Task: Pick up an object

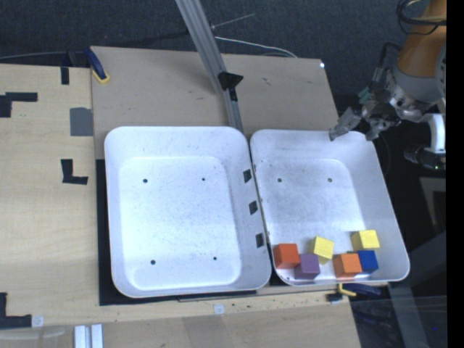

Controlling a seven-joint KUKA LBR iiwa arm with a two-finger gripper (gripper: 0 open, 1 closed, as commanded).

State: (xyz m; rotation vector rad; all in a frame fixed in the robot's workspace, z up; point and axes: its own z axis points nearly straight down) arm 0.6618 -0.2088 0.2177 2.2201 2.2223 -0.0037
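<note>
- Six small blocks are clustered along the near edge of the right bin (377, 194): orange block (286, 254), purple block (309, 264), yellow block (323, 247), second orange block (347, 264), blue block (367, 260), second yellow block (365, 239).
- Gripper (346, 125) is seen over the bin's far right corner, nothing grasped; whether it is released or clenched cannot be told.

A slanted grey metal rail (205, 42) crosses the tan wooden bench (174, 85). A yellow-and-blue clamp (97, 65) sits at its far-left corner. Black tape marks (70, 170) lie left.

Smooth glossy white plastic bins (181, 140), matt wooden bench (145, 85), ribbed metal rail (199, 27)
</note>
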